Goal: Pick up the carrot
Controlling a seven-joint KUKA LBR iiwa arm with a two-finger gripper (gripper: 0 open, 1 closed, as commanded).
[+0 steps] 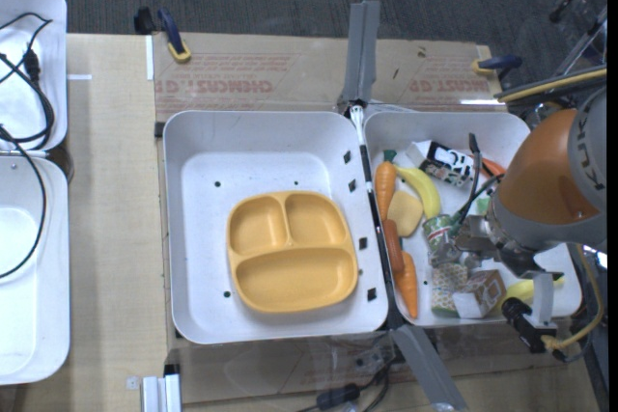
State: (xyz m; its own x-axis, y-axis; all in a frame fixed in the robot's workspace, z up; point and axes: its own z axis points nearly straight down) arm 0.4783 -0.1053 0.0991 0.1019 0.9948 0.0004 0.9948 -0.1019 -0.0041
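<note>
a wooden bench (116,207) bears two white bins. in the right bin (439,118), nearest, a carrot (407,285) lies by the left wall, wrappers (462,289) beside it; farther back sit a second carrot (384,190) and a banana (423,190). the gripper (468,241) hangs over the clutter, jaw state impossible to tell. a yellow divided plate (292,251) fills the left bin (188,236).

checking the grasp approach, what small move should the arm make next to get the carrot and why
Probably slide toward the bin's dividing wall. The gripper sits over the clutter mid-bin in the right white bin, while the long orange carrot lies against that wall beside the yellow banana. A second, smaller orange carrot lies nearer the front, so either target sits to the gripper's side.
</note>
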